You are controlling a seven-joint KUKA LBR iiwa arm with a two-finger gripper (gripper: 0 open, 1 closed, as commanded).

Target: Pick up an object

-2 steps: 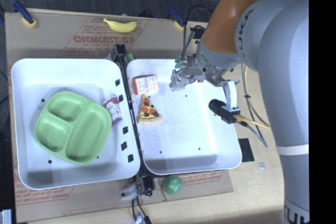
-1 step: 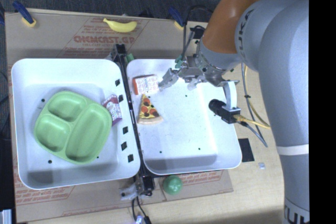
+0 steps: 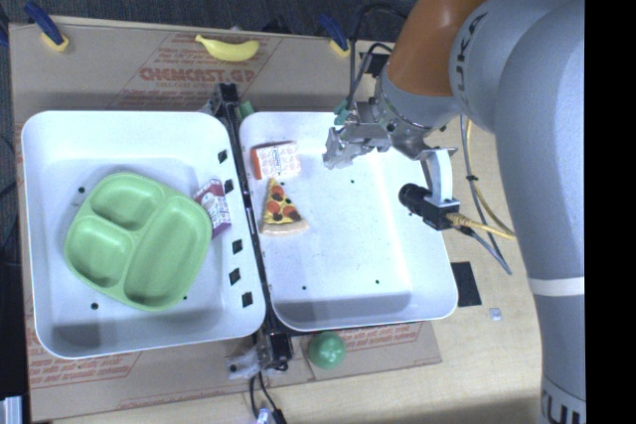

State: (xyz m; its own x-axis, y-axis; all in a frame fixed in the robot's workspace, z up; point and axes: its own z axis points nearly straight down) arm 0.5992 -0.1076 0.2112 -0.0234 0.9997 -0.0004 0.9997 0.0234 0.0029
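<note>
- Gripper [image 3: 343, 149] position: hovering over the upper part of the right bin [image 3: 397, 298], just right of the orange-and-white carton [image 3: 275, 159]. Nothing is seen between its fingers; whether they stand wide or narrow cannot be told from this slanted view.
- Candidate objects in the right bin: the carton near the upper-left corner, and the pizza-slice toy [image 3: 281, 207] just below it. Both lie close to the bin's left wall.
- Candidate objects in the left bin [image 3: 50, 313]: a green divided plate [image 3: 137, 238] and a small dark-red packet [image 3: 215, 204] beside the plate, near the divider.
- Outside the bins: a banana toy [image 3: 228, 46] on the cardboard above, and a green ball [image 3: 325, 349] below the right bin.
- Recommended target: the carton, judged nearest to the gripper and tall enough to give the fingers two opposed faces.
- Procedure: centre the gripper over the carton, align the fingers across its shorter side, descend vertically, then close.
- Caution: the carton sits near the bin wall; keep the outer finger off that wall. The pizza slice looks flat and is likely harder to grasp.
</note>
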